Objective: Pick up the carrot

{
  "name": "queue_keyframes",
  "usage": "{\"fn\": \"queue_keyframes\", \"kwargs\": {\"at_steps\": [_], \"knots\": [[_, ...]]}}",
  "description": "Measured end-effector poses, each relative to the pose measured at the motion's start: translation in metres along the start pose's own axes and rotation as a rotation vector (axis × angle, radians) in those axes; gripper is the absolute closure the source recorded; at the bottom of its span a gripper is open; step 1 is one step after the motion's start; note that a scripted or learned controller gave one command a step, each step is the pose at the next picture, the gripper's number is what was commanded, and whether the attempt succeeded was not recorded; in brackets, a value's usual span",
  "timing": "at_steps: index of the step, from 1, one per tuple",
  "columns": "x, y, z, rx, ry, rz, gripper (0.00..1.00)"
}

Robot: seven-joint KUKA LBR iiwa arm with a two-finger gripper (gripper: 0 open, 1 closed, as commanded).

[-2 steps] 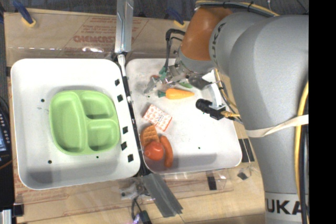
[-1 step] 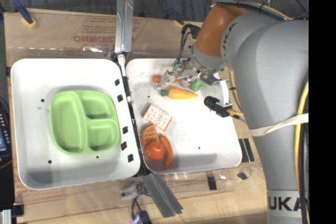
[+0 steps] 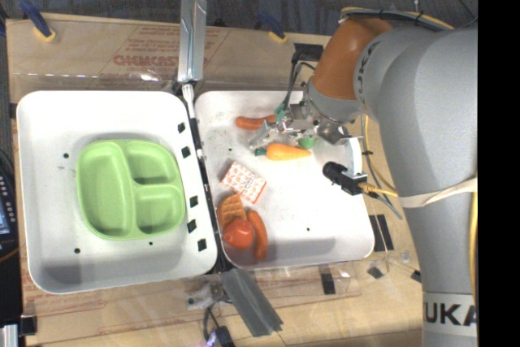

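Observation:
The carrot, orange with a small green top pointing left, lies flat in the upper middle of the right bin. My gripper hangs just above and behind it, close to its upper edge. The metal gripper parts are seen end-on against the bin floor. Whether the gripper touches the carrot cannot be made out. Nothing appears lifted off the bin floor.
A small orange-red sausage-like item lies left of the gripper. A red-and-white box, a waffle piece, a tomato and a sausage sit lower left. The left bin holds a green divided plate.

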State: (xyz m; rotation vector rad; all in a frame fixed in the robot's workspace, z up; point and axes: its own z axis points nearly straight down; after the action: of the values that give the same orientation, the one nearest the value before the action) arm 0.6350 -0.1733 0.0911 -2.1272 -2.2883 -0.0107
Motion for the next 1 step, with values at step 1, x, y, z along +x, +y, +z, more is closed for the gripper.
{"fn": "queue_keyframes", "kwargs": {"at_steps": [1], "knots": [[0.0223, -0.0245, -0.0195, -0.004, -0.017, 0.037, 0.0]]}}
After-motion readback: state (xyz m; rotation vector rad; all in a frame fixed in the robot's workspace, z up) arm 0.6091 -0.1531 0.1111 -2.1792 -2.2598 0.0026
